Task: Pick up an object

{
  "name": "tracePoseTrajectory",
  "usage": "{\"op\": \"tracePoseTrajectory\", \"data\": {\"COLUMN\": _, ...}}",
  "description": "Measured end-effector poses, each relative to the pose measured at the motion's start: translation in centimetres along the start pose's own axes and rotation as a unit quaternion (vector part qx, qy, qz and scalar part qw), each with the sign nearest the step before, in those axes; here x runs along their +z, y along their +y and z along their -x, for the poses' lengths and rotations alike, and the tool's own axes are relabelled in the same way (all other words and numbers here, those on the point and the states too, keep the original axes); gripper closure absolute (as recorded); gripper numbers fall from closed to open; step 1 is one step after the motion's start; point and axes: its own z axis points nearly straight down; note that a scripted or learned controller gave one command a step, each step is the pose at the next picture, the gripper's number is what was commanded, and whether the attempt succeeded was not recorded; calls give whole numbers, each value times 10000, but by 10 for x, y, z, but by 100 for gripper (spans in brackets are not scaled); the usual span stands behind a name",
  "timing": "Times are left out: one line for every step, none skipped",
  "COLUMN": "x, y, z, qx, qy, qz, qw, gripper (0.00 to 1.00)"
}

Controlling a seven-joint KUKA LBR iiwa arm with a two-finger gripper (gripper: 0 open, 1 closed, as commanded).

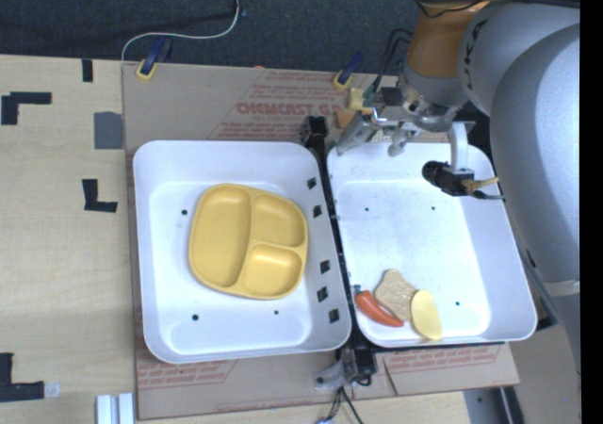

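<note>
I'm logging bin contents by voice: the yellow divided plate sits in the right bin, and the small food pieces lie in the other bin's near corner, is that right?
Not quite. The camera view shows the yellow divided plate in the left bin, not the right. The small food pieces lie in the other bin's near corner, as you said.

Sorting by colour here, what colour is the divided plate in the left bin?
Yellow: the divided plate shows plainly in the camera view.
</note>
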Motion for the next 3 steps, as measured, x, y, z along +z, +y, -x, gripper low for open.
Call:
{"op": "tracePoseTrajectory", "data": {"x": 18, "y": -5, "z": 89, "qx": 66, "qy": -20, "qz": -56, "qw": 10000, "gripper": 0}}
{"op": "tracePoseTrajectory", "data": {"x": 71, "y": -28, "z": 30, "qx": 22, "qy": 9, "qz": -89, "qw": 10000, "gripper": 0}}
{"op": "tracePoseTrajectory", "data": {"x": 102, "y": -5, "z": 40, "qx": 30, "qy": -4, "qz": -60, "qw": 10000, "gripper": 0}}
